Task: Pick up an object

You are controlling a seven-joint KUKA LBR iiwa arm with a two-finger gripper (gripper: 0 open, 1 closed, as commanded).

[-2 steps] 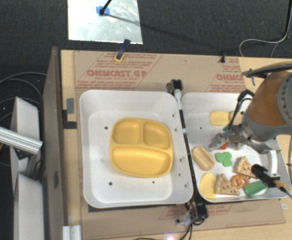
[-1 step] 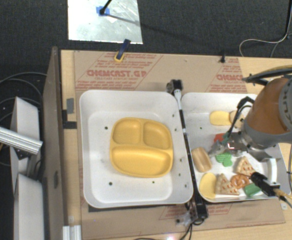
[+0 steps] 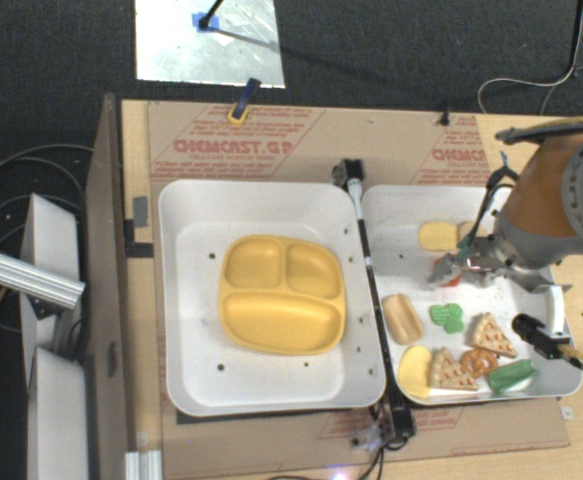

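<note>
Bins sit side by side on the cardboard-covered tabletop (image 3: 301, 133). The left bin (image 3: 196, 238) carries a yellow divided plate (image 3: 281, 293) with three compartments, lying near its middle. The right bin (image 3: 396, 218) holds a scatter of toy food: a pale yellow oval piece (image 3: 437, 235) toward the far side, a tan hot-dog bun (image 3: 403, 319) close to the divider between the bins, a small green leafy piece (image 3: 447, 316) just beside the bun, a pizza slice (image 3: 492, 335) to its right, a second pizza slice (image 3: 455, 370) near the front wall, a round yellow piece (image 3: 413, 367) touching that slice on the left, and a green pepper-like piece (image 3: 512, 376) at the front right corner.

The grey arm (image 3: 571, 203) reaches in from the right, its orange band above the wrist. The jaws (image 3: 461, 266) hang low over the right bin, between the pale yellow oval piece and the green leafy piece, near both. Whether the jaws are wide or narrow cannot be told from this angle, and no piece is seen between them.
</note>
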